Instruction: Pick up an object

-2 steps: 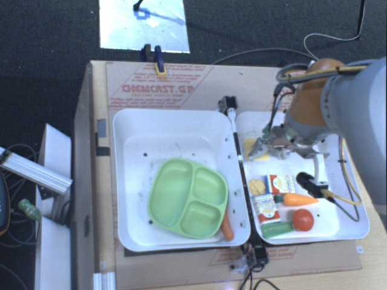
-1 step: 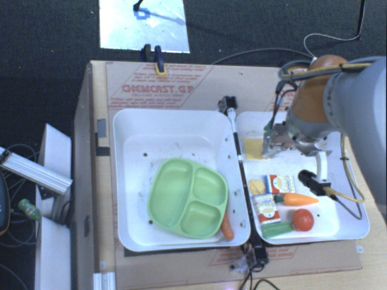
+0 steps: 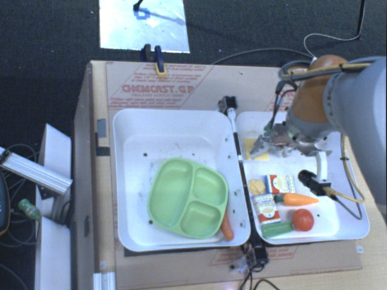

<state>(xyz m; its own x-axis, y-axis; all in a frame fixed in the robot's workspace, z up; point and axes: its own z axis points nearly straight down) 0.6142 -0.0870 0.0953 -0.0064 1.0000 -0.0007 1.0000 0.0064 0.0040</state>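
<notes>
Taking the central divider (image 3: 240,162) between the two bins as the landmark: to its left lies the left bin (image 3: 133,132), and in it a green divided plate (image 3: 188,197) sits low, close to the divider. A small orange sausage-like piece (image 3: 227,228) lies just beside the plate, almost against the divider.

To the right of the divider, in the right bin (image 3: 351,222), the candidates for picking are gathered. A yellow flat piece (image 3: 257,148) lies near the divider, toward the far side. Lower, a yellow chunk (image 3: 257,186), two small cartons (image 3: 273,195), a carrot (image 3: 299,199), a green vegetable (image 3: 277,228) and a tomato (image 3: 303,220) form a tight group.

The hand (image 3: 273,139) hangs low over the far part of the right bin, right of the divider and just beside the yellow flat piece. The arm (image 3: 357,101) reaches in from the right, wrist bent downward. I cannot tell if the hand's tips are apart or together, and nothing is seen between them.

My judgement: the step is the approach, with no object lifted. The next move asks for a descent centred on one item; the yellow flat piece is nearest, but being thin it may slip.
</notes>
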